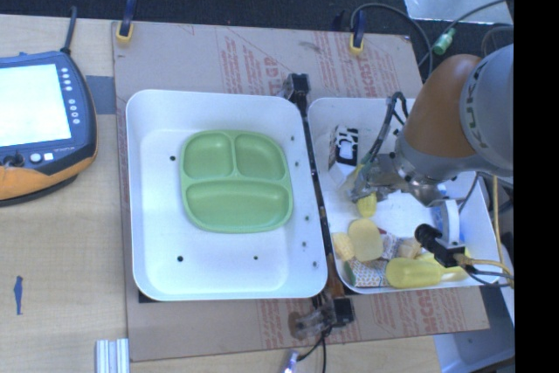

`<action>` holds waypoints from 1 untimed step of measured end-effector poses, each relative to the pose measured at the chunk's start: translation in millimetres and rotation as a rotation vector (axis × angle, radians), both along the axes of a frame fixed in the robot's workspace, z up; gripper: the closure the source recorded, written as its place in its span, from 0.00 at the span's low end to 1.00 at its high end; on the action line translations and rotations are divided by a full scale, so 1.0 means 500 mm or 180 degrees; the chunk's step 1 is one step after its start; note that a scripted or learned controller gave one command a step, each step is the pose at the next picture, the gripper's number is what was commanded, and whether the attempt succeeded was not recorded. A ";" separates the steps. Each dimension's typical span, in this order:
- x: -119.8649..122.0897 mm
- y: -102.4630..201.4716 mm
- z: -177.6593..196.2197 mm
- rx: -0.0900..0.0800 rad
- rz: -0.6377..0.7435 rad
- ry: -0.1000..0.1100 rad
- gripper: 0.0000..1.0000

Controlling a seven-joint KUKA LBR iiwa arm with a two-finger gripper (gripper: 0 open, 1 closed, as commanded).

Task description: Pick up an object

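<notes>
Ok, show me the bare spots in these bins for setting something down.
The left bin has bare white floor all round the green divided plate, widest below it. The right bin is crowded: the gripper sits over yellow pieces and other items.

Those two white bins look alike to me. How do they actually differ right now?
The left bin carries one green divided plate, lying flat at its middle; the right bin holds a jumble of small yellow pieces and other bits. The arm's pincer reaches into the right bin, not the left. Both are shallow, white and sit side by side.
</notes>
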State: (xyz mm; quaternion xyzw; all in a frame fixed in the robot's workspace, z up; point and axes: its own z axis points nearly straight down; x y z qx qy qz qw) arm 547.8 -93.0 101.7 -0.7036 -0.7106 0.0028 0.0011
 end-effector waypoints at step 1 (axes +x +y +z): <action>0.079 0.136 0.181 0.0012 -0.0020 -0.0011 1.00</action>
